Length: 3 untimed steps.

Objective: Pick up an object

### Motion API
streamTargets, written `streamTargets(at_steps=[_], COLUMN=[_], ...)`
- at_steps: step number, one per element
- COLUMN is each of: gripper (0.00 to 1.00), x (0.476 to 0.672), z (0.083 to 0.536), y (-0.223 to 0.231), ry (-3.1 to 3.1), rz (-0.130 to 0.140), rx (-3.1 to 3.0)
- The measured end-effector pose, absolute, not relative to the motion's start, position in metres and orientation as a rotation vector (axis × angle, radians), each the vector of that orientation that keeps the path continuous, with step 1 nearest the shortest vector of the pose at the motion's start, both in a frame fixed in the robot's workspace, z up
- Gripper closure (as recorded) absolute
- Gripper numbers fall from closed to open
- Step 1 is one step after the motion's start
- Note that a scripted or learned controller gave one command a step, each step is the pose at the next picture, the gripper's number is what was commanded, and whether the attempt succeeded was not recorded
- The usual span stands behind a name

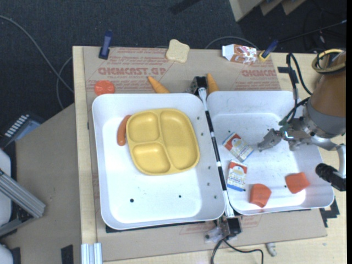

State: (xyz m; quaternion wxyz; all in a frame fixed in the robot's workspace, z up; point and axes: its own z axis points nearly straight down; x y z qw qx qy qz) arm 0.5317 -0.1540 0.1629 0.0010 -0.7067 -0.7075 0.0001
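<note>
end effector near small carton

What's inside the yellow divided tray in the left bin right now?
The yellow divided tray shows three bare compartments. An orange hot-dog-shaped toy lies beside its left edge, on the left bin floor, not in it. What lies beneath the tray is covered.

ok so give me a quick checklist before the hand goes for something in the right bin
1. Targets in the right bin: ok, two small cartons and two orange-red blocks.
2. Hand over that bin: ok, just right of the upper carton.
3. Hand free of any load: ok, nothing between its fingers.
4. Finger opening: cannot tell.
5. Room around the upper carton: ok, apart from the other pieces.
6. Yellow divided plate clear of the path: ok, in the left bin.
</note>
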Motion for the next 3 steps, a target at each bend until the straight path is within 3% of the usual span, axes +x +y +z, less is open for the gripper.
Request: streamTargets(at_steps=[1,2,3], gripper=[0.00,0.00,0.00], x=[0.538,0.577,0.536], z=[0.084,0.100,0.084], y=[-0.102,-0.194,-0.130], ry=[-2.222,-2.222,-2.221], rz=[0.000,0.001,0.001], rx=[-2.219,-2.224,-2.218])
